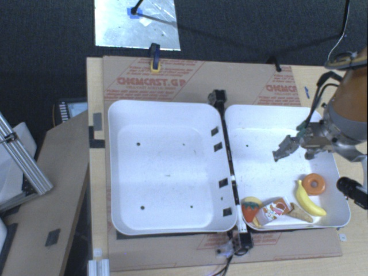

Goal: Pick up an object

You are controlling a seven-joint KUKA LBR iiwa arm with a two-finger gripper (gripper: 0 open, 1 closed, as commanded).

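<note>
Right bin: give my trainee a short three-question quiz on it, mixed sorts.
1. True or false: the banana lies in the right bin.
2. Which thing touches the banana's upper end? A) orange ring B) tomato-like fruit C) snack packet
3. Fill in: the objects cluster along the bin's ____ edge, while the pincer is above bare bin floor.

Key: 1 true; 2 A; 3 near (bottom).
</note>
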